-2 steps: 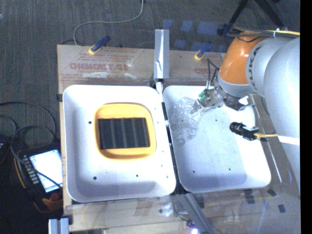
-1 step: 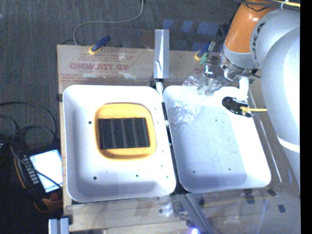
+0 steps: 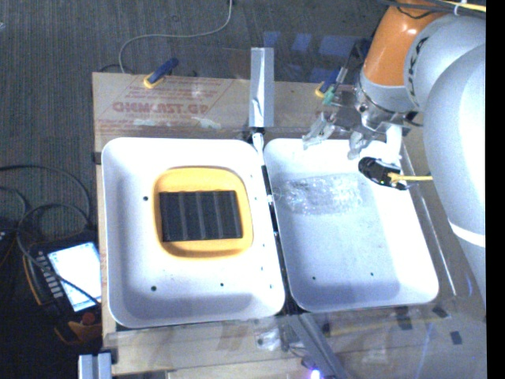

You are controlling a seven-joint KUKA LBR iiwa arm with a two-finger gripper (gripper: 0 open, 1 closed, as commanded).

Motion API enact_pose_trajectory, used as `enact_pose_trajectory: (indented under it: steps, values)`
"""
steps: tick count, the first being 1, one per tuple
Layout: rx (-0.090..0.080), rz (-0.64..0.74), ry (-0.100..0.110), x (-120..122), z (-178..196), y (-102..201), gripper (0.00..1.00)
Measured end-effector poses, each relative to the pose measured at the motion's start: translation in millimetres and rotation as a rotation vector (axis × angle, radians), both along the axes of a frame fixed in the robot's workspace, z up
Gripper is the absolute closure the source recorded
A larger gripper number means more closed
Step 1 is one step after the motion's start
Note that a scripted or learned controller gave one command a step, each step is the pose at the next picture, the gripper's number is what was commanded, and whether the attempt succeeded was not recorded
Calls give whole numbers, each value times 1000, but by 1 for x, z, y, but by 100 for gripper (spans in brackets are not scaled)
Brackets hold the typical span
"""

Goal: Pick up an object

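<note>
A yellow-orange rounded tray with a black ribbed insert [image 3: 203, 212] lies flat in the middle of the left bin [image 3: 126, 290]. A crumpled clear plastic piece [image 3: 325, 193] rests in the far half of the right bin [image 3: 379, 283]. My gripper [image 3: 335, 139] hangs over the far rim of the right bin, a little beyond the clear plastic. Its two pale fingers [image 3: 315, 136] stand apart, open, with nothing between them. The grey arm with its orange band [image 3: 398, 34] comes in from the upper right.
A metal post [image 3: 261, 85] stands at the far end of the seam between the bins. A blue-and-yellow clamp [image 3: 160, 71] sits on the cardboard backboard [image 3: 173, 105]. A small lit screen [image 3: 72, 273] and cables lie on the floor to the left.
</note>
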State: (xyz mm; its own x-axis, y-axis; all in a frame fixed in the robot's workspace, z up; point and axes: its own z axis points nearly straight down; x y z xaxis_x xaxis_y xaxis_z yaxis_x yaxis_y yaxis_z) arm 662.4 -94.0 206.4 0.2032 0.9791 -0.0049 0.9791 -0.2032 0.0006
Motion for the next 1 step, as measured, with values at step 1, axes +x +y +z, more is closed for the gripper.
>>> enact_pose_trajectory:
  steps: [1]
  values:
    - [3, -59, -8, -42, -109, -19, 0]
